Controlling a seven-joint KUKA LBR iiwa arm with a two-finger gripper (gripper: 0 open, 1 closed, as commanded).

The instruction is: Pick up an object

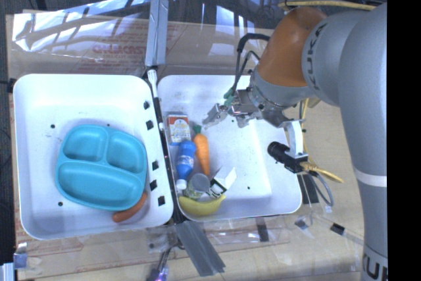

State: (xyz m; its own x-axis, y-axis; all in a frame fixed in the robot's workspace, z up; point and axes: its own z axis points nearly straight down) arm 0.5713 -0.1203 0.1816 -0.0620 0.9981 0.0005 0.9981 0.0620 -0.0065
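- Candidate objects sit in the right bin (279, 197), clustered along its left wall: a small carton (177, 127) at the top, a blue bottle (185, 159) below it, an orange carrot (202, 151) just beside the bottle, and a yellow bowl (201, 205) at the bottom with a can-like item and a white scrap resting in or on it.
- Gripper (227, 112) hangs above the upper middle of the right bin, near the carton and carrot but apart from both. Nothing visible between its fingers.
- Finger state: cannot tell; the tips are small and blurred against the white floor.
- Progress, as judged: no object lifted yet. The pick itself is still to do: choose a target, descend, close, raise. The carrot or carton look nearest to the tool.
- Risk, as judged: the items are packed tight against the wall, so a clean grasp may be awkward.
- Left bin (33, 207) holds one blue divided tray (102, 166), with one sausage-like brown item (131, 210) poking out under its lower right edge.
- Counts: two bins; one tray; one carton; one bottle; one carrot; one bowl; one arm (342, 56).
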